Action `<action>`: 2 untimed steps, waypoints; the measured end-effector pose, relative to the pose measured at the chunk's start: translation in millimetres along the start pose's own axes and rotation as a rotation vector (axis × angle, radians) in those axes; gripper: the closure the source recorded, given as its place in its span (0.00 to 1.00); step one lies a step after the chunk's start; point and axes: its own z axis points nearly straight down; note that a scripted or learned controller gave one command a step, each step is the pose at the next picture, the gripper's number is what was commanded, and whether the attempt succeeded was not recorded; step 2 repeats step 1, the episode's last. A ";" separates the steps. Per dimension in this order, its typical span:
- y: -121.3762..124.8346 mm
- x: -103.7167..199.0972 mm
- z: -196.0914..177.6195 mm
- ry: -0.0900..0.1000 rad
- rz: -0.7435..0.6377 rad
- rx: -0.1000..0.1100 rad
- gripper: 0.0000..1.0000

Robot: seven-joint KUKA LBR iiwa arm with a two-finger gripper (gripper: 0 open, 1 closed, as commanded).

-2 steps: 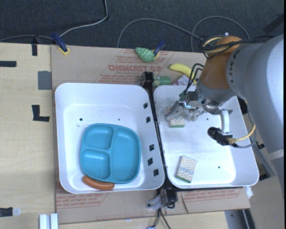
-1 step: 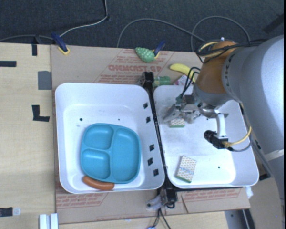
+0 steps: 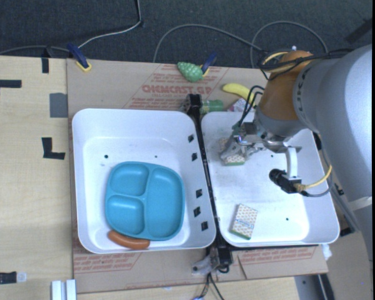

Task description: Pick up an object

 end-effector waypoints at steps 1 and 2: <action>-45.1 86.4 -89.4 0.004 -0.003 0.002 1.00; -45.1 86.4 -89.4 0.004 -0.003 0.002 1.00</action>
